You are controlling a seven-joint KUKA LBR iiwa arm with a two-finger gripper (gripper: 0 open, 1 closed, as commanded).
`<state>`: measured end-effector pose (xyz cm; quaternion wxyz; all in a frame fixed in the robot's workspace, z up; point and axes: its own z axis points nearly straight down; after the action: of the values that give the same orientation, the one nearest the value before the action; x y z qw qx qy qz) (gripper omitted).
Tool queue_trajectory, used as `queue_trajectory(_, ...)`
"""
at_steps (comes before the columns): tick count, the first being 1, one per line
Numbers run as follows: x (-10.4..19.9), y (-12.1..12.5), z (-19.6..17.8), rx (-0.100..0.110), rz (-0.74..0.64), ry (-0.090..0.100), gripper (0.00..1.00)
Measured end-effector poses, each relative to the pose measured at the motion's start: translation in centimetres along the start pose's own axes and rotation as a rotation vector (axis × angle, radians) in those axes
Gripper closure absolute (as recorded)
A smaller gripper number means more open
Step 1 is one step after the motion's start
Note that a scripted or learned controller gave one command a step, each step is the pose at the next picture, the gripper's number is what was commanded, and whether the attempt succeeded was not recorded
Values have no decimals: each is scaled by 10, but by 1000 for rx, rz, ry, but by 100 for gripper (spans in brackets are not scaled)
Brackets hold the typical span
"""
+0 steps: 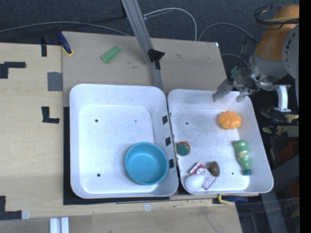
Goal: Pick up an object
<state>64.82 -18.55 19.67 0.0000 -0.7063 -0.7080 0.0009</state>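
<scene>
Gripper [229, 94] poised over the far right corner of the right bin [257, 130], fingers spread and empty; the stance suggests an approach before descent, no object yet chosen. Nearest below it lies the orange [229, 120], the likeliest target; further toward the camera, the green bottle [242, 156]. Well away, toward the near rim, sit a teal piece [182, 148], a brown lump [214, 168], a white egg [194, 182] and a red-and-white packet [208, 179]. Left bin [87, 101], far across, holds a blue bowl [146, 162].
</scene>
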Motion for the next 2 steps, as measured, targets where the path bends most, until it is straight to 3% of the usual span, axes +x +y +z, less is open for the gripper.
queue_trajectory(1, 0, 0, 0, 0, 0, 0, 0)
queue_trajectory(2, 4, 4, 45, 4, -1, 1, 0)
